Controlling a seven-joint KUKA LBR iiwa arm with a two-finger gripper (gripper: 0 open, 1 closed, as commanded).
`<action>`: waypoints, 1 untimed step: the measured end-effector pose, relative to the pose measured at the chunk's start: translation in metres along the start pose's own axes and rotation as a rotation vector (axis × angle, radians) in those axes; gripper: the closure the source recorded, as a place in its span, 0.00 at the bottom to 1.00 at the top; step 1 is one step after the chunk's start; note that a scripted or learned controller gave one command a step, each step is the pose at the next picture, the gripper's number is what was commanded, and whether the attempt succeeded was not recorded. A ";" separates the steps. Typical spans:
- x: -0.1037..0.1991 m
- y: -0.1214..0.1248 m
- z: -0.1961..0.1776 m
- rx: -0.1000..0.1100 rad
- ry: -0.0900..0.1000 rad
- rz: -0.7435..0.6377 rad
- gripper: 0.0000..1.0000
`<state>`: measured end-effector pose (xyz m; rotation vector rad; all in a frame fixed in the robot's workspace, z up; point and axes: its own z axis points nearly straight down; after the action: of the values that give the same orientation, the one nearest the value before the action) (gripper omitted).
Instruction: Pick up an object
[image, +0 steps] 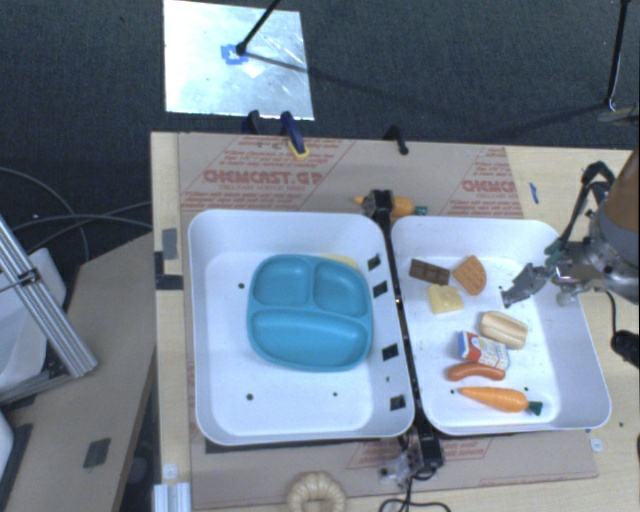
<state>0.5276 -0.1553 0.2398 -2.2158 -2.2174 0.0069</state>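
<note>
The right bin (585, 385) holds several toy foods: a brown chocolate bar (430, 271), an orange-brown cookie (470, 274), a yellow cheese wedge (445, 299), a tan bun (503, 328), a red, white and blue carton (483, 349), a red sausage (478, 372) and an orange carrot (495, 398). My gripper (543, 288) hangs over the right part of this bin, to the right of the cookie and just up and right of the bun. Its fingers are spread, and one grey fingertip (518, 290) points down-left. Nothing sits between them.
The left bin (215, 400) carries a blue divided plate (310, 310), with a pale yellow piece (345, 262) peeking out behind it. A black-clipped divider (392, 320) joins the two bins. Cardboard (260, 175) lies under both, and a metal frame (40, 310) stands at far left.
</note>
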 end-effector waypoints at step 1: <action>0.000 0.002 -0.005 -0.009 -0.002 -0.002 0.00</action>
<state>0.5297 -0.1552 0.2444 -2.2187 -2.2255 -0.0011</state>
